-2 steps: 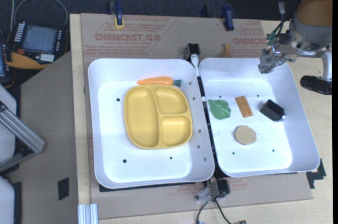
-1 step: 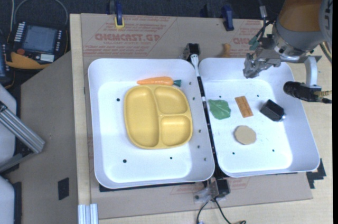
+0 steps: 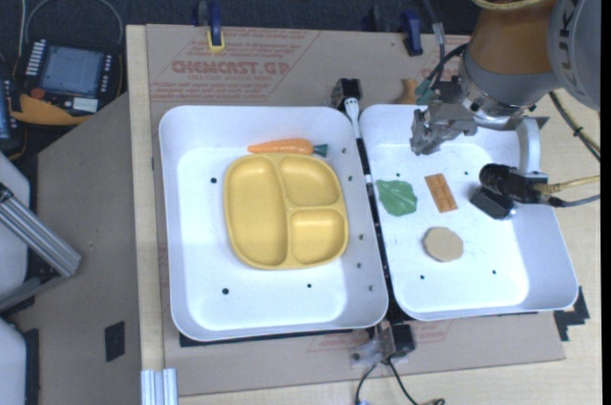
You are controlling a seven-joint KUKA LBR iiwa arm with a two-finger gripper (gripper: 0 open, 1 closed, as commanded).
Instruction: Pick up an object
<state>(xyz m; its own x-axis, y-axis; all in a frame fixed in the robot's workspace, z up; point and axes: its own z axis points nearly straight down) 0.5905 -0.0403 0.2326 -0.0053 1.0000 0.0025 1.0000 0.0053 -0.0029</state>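
Observation:
In the right bin (image 3: 535,284) lie a green leaf-shaped piece (image 3: 397,197), a small orange-brown rectangular piece (image 3: 439,192) and a round tan disc (image 3: 443,245). My gripper (image 3: 426,142) hangs over the far left part of this bin, just above and behind the green piece and the orange-brown piece. Nothing shows between its fingers. In the left bin (image 3: 191,231) a yellow divided plate (image 3: 284,209) lies flat, with an orange carrot (image 3: 283,146) just behind it.
The arm comes in from the upper right over the right bin's far corner. A central divider with a black clip (image 3: 348,94) separates the bins. A cardboard sheet (image 3: 239,54) lies under both bins. A handheld pendant (image 3: 69,74) sits off the bench at left.

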